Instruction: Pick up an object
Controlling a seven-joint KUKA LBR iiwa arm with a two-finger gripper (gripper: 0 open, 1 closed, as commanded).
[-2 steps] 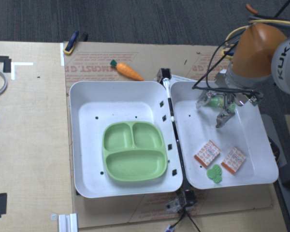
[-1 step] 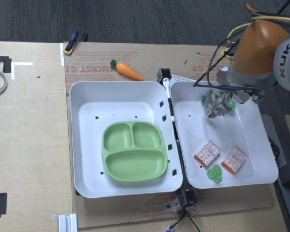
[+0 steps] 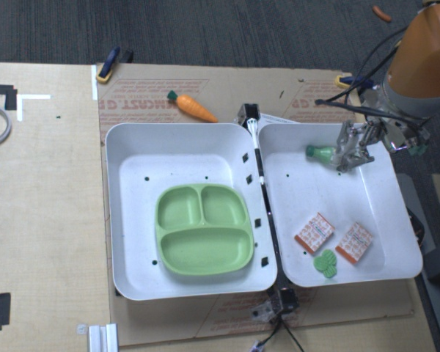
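While claw (image 3: 350, 157) state unclear, green divided plate (image 3: 204, 229) in left bin (image 3: 125, 196); two packets (image 3: 314, 232) in right bin (image 3: 396, 204).

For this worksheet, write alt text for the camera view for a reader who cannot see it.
A grey arm's pincer hangs over the right white bin, beside a small green bottle-like object. That bin also holds two orange-and-white packets; the left white bin holds a green divided plastic plate.

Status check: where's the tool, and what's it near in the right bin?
Tool low over right bin, far end. Green object touching its left side, grasp unconfirmed. Two orange packets and a green piece lie apart, near end.
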